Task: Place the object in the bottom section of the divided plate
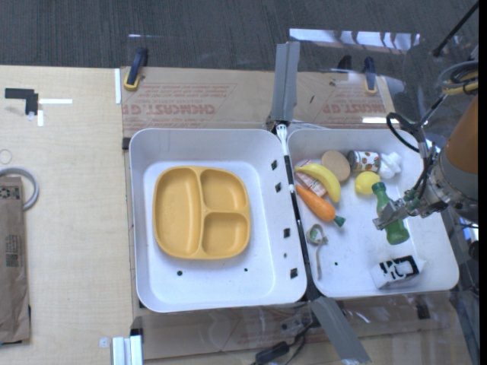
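- Camera view: the gripper (392, 217) sits low in the right bin (437, 276), at a green bottle (389, 217); whether its jaws are wide, narrow or closed on the bottle cannot be told from here
- The bottle looks like the object to move; it stands near the bin's right side, just beside a lemon (367, 183) and above a small black-and-white card (398, 269)
- To do this step well, I judge the grip should be firm on the bottle's body before lifting, then raised clear over the wall between the bins
- The yellow divided plate (169, 200) lies in the left bin (144, 280), all three sections bare
- Also in the right bin: a banana (323, 179), a carrot (316, 202), a brown round piece (335, 163), a small can (367, 160), a white lump (390, 165) and a spoon (316, 238)
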`<state>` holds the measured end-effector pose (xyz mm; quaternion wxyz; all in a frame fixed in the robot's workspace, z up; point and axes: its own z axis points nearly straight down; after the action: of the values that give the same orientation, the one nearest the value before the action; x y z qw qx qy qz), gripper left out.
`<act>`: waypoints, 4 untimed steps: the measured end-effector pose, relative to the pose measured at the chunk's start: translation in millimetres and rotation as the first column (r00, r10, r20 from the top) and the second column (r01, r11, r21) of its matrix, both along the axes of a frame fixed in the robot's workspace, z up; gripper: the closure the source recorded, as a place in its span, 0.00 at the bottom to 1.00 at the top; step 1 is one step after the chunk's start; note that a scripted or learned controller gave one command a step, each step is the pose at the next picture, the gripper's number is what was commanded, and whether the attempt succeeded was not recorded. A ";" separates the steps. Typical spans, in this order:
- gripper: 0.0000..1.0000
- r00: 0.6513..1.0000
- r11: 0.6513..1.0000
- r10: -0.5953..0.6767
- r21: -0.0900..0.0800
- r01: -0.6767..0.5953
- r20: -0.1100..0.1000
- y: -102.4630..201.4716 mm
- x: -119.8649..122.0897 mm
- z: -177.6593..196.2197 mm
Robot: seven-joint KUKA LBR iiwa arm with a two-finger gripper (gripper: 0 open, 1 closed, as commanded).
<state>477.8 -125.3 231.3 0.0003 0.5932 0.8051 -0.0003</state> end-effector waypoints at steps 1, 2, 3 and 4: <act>1.00 1.000 1.000 -0.019 0.000 0.019 -0.004 71.9 -0.6 -17.1; 1.00 0.994 0.994 0.113 0.000 -0.113 -0.004 150.0 -0.7 -29.9; 1.00 0.947 0.947 -0.322 -0.004 0.322 -0.003 195.6 9.7 -12.0; 1.00 0.823 0.823 -0.568 -0.005 0.568 -0.001 297.0 42.5 0.8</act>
<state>520.3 171.7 232.1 0.0006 0.8057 0.5923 -0.0028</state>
